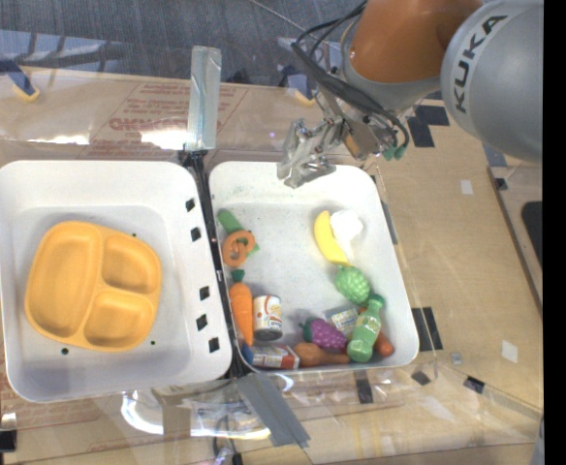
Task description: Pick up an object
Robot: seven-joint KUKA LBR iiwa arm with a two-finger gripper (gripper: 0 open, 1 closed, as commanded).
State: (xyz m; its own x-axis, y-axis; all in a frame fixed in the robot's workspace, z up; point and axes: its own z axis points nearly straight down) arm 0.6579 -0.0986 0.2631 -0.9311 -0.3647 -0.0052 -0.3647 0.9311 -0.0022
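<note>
Pincer (305, 168) over the far rim of the right bin (293, 260), fingers slightly apart, nothing between them (all toys lying low in the bin). Banana (328, 239) beside a white piece (347, 227) at mid-right; carrot (241, 313), can (267, 316), grapes (328, 334) and green bottle (365, 332) crowded along the near edge. Left bin (31, 187) on the desk (457, 260), carrying a yellow divided plate (93, 285).

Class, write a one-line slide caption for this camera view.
Gripper above the right bin's far rim; orange tray in the left bin.
</note>
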